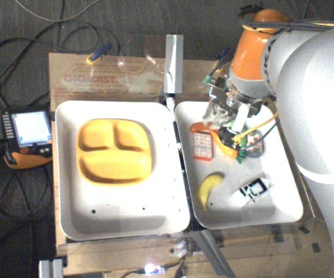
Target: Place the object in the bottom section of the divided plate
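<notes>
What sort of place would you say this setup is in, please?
Most likely a robotics lab or test cell rather than a kitchen: a grey arm reaches over two white bins on a bench, loose cables trail across the carpet, and a handheld control unit lies beside the bench.

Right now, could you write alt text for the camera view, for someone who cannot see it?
A grey robot arm with an orange band reaches from the right, its claw low over the right white bin, which holds a banana, a small red packet and other small items. The left white bin holds a yellow divided plate.
</notes>
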